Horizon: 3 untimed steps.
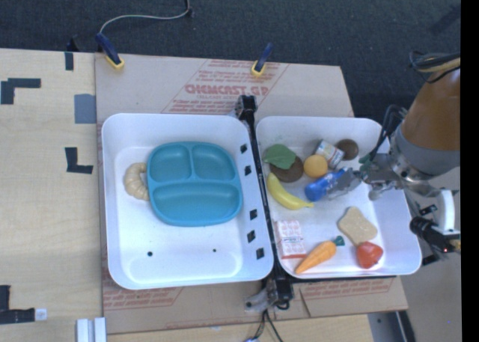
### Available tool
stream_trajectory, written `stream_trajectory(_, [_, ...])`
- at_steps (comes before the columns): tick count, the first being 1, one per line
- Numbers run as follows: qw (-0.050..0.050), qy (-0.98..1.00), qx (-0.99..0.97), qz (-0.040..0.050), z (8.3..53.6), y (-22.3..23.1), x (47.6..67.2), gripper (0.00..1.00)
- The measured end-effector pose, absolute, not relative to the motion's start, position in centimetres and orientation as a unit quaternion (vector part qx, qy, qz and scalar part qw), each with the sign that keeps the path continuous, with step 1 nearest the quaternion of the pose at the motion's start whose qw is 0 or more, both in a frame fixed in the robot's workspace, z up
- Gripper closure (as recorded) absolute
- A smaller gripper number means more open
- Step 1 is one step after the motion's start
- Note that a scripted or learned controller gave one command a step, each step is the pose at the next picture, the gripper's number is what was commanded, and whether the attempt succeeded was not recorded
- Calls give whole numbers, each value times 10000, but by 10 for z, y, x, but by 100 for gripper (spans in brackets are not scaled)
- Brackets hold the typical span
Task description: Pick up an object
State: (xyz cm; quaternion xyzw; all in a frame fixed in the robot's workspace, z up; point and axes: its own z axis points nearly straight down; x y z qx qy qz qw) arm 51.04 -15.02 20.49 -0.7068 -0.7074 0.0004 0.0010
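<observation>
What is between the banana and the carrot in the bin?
In the camera view, a small white packet with red print lies on the bin floor between the banana above it and the carrot below it.

Item counts, located relative to the black divider point(252, 176) between the bins:

- White bins: two, a left bin point(120, 206) and a right bin point(389, 206), one on each side of the divider.
- Left of the divider: one blue sectioned plate point(194, 183); one tan pastry-like item point(135, 180).
- Right of the divider: one banana point(284, 193); one carrot point(317, 255); one tomato point(369, 255); one bread slice point(356, 225); one orange fruit point(315, 166); one blue bottle point(323, 185); one small printed packet point(289, 237); one leaf-topped brown item point(284, 161); one dark round item point(346, 147); one small can point(329, 152).
- Beyond the bins: two yellow-and-blue clamps point(109, 50) point(261, 62).
</observation>
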Motion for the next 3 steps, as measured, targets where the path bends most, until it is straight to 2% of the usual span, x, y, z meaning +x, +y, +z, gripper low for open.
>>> stream_trajectory(1, [-2, -7076, -7066, -2, 91, -148, 576, 0])
stream_trajectory(2, [-17, -7080, -7062, -12, 86, -99, 618, 0])
stream_trajectory(3, [-6, -7081, -7061, -7, 96, -99, 618, 100])
